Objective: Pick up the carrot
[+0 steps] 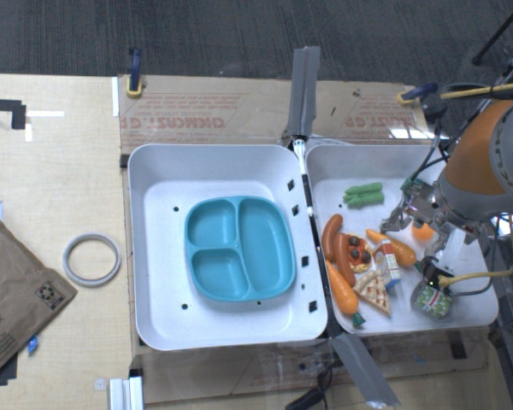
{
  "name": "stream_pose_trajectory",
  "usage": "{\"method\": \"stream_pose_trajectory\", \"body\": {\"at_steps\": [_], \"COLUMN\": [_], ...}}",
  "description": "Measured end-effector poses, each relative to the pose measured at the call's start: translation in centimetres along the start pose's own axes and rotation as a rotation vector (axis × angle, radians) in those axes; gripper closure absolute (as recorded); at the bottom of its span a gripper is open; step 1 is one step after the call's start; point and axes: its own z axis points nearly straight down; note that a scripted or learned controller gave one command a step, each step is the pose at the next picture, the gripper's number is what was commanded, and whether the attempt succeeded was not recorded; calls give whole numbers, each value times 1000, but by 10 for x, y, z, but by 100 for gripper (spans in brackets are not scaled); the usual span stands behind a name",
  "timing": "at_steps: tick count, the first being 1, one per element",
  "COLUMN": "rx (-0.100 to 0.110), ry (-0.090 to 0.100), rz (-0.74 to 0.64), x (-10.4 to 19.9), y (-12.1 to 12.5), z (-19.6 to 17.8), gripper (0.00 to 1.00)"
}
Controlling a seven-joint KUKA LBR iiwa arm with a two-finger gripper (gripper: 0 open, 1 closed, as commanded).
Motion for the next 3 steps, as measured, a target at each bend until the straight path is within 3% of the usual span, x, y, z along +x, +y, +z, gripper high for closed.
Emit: {"method": "stream_pose_trajectory", "body": {"at_steps": [1, 2, 3], "rx": [1, -1, -2], "ry": [0, -1, -1], "rz": [2, 3, -96], "x": [0, 50, 42], "y": [0, -40, -48], "z": [-8, -122, -186], "gripper": [100, 100, 100]}}
